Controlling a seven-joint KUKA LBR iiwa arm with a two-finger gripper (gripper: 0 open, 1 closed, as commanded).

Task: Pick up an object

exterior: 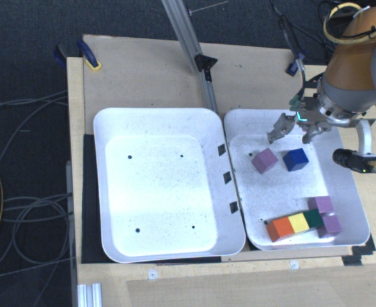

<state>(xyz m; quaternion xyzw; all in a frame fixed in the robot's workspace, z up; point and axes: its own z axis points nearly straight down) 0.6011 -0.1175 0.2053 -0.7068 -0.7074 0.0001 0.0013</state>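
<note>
You're looking at the arm (pixel 357 56): orange band above a grey wrist, yellowish cable looped on top. Gripper (pixel 297 130) has two grey metal fingers (pixel 279 132), small teal light at its base. Black cylindrical part sticks off the wrist's side.

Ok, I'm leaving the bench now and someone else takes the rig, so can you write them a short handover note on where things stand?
Tool: open, fingers spread, hanging over the back of the right bin, holding nothing.
Things: purple cube and blue cube lie side by side, apart, just in front of the tool. At the bin's front edge lies a row of blocks, orange, yellow and green, with two purple blocks at its right end.
Left bin: white, beside the right one.
Done: nothing picked yet.
Left: lower onto one object, probably the blue or purple cube, close, lift.
</note>
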